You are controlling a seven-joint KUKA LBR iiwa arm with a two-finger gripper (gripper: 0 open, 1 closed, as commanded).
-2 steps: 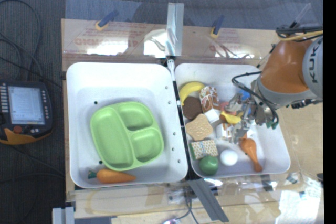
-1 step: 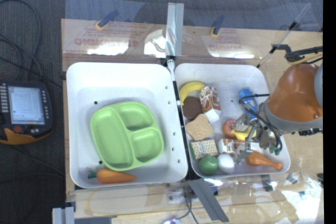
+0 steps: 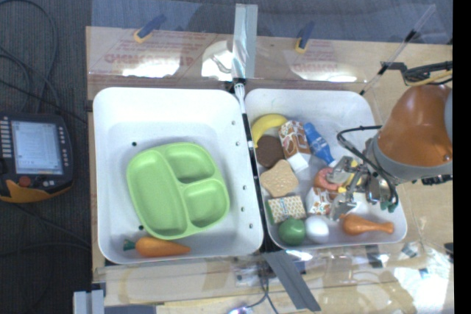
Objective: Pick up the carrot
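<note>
Nearest the camera, the carrot is seen lying flat in the left bin, just beside the green plate. It is judged light, rigid and smooth plastic, best taken across its thick middle. Over the right bin, whether the gripper is parted cannot be told.

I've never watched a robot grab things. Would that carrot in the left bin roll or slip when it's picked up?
Probably a bit of both. The carrot looks round and tapered, so a nudge could roll it along the left bin floor. Its smooth, shiny surface suggests hard plastic: likely stiff, light, and slippery. It lies close beside the green plate, leaving little room.
</note>
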